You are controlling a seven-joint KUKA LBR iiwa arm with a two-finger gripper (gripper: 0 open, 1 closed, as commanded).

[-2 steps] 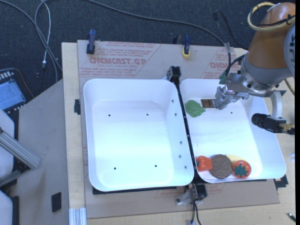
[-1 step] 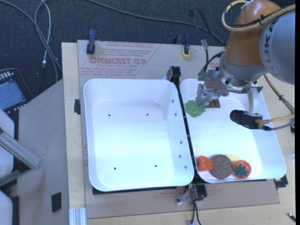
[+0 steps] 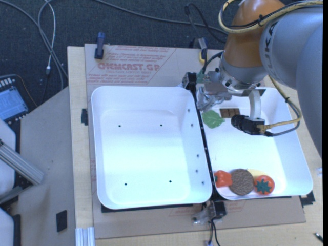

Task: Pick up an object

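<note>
My gripper (image 3: 206,104) hangs over the far left corner of the right bin (image 3: 287,158), just above a green leaf-shaped piece (image 3: 212,119). A small brown chocolate bar (image 3: 229,111) lies right beside the leaf, partly under the wrist. Along the bin's near edge sit a red pepper-like piece (image 3: 222,178), a round brown cookie (image 3: 241,181), a yellow piece (image 3: 254,172) half hidden behind the cookie, and a red tomato with a green top (image 3: 264,184). Nothing shows between the fingers.
The left bin (image 3: 148,145) stands next to the right one, sharing a dark divider edge (image 3: 202,137). A cardboard sheet (image 3: 130,63) lies behind the bins. Cables (image 3: 46,14) trail across the dark floor at top left. The arm's grey body (image 3: 297,40) covers the right bin's far right.
</note>
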